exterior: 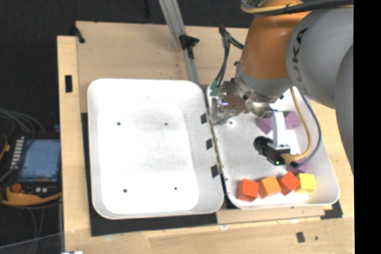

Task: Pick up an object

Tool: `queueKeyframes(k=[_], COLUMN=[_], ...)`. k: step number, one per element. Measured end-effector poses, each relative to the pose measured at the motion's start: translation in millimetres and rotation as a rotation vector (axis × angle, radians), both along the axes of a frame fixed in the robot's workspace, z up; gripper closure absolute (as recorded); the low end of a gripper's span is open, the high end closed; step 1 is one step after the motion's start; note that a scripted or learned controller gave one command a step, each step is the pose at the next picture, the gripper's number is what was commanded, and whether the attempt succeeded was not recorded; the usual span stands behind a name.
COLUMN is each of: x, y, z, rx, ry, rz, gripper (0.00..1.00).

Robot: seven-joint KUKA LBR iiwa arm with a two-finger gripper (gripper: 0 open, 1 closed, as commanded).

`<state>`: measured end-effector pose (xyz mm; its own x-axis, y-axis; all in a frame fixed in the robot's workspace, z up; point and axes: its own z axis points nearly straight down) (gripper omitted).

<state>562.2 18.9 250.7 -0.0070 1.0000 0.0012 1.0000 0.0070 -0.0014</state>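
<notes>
Evidently right bin holds coloured blocks.

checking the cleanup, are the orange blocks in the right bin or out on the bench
In the bin. The orange blocks lie in a row along the near wall of the right bin, beside a yellow block.

Three orange blocks and a yellow block are lined up along the right bin's near wall. Purple pieces are partly hidden farther back.
</notes>
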Motion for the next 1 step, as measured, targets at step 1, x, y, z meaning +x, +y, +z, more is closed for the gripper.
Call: queueKeyframes(k=[1], x=[3.2], y=[60.1], z=[-14.7], rx=[0.0], ry=[0.003], rz=[0.001], gripper=[1.0])
